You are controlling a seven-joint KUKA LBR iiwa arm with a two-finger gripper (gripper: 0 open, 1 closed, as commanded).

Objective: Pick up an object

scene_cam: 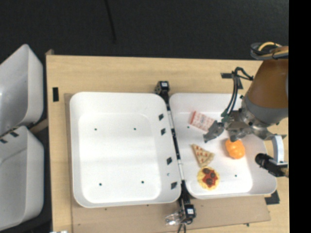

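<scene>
Fingers (224,132) apart, nothing btwn; orange ball (235,149) just below-right, pink packet (199,121) left.

A pale wooden worktop (116,74) is seen from above, set against a dark, nearly black floor (146,18) that fills the upper part of the view. A thin dark line, perhaps a cable (109,13), is traced across that floor. At the left edge, two white rounded moulded shapes (17,130) are placed one above the other beside the worktop; what they are cannot be told. The scene is lit evenly, with soft shadows and no window or wall shown.
</scene>
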